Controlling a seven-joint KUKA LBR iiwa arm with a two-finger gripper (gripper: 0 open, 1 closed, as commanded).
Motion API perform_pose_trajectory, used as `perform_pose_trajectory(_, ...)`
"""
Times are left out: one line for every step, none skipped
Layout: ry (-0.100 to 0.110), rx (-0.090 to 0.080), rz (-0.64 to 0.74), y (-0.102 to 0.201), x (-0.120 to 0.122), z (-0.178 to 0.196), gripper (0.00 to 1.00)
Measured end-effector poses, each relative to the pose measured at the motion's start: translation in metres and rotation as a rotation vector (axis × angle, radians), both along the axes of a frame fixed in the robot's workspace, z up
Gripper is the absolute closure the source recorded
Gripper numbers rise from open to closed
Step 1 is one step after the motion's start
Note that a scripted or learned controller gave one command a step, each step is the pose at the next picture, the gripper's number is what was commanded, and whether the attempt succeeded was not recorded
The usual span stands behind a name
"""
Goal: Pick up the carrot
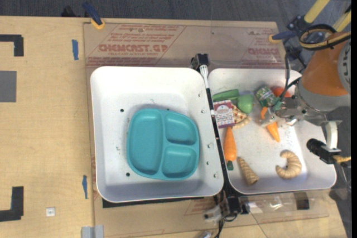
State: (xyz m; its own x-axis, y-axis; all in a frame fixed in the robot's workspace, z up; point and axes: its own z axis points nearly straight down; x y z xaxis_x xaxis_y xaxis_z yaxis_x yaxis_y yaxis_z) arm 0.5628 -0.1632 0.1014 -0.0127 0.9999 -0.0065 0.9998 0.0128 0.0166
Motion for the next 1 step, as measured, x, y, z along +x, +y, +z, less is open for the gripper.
perform_pose_trajectory(0.003, 0.006, 0.154, 0.0893, 0.0055, 0.1153, 1.0)
